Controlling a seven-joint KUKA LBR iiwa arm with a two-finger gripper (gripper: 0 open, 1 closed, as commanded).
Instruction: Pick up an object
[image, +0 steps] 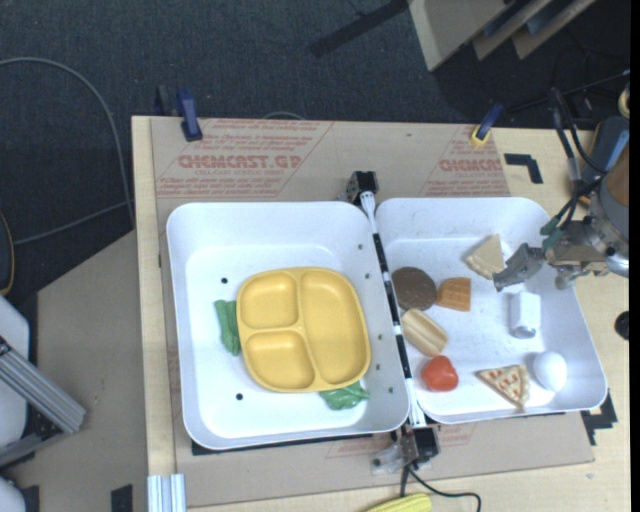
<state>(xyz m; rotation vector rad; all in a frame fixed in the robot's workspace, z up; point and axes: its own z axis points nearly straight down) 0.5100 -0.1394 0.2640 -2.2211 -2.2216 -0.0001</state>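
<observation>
At the near edge of the right bin (590, 385), toward the camera from the gripper (540, 268), lie a pizza slice (505, 383) with a tan crust and red dots, and a white egg (548, 370) just beside it on its right. A red tomato (439, 374) sits to the left of these, and above it a tan bread roll (423, 331) lies tilted, close to the divide between the bins. A small white cylinder (522, 312) lies directly on the near side of the gripper, close under it.

In the left bin (190, 330), well to the gripper's left, a yellow three-compartment plate (300, 327) lies flat, with a green leafy piece (228, 326) poking out at its left side and another green piece (345, 396) at its near right corner.

Level with the gripper and to its left are an orange waffle-like square (454, 294) and a dark brown round patty (413, 288), just beside each other. A beige wedge of bread (486, 257) lies just left of the gripper, at its far side, very near the fingertips.

The gripper hangs low over the right part of the right bin, its two dark fingers spread apart with nothing seen between them. The grey arm (610, 200) runs away to the right. The counter (300, 150) beyond the bins is brown board with red print, and a blue clamp (186, 112) grips its far left edge.
</observation>
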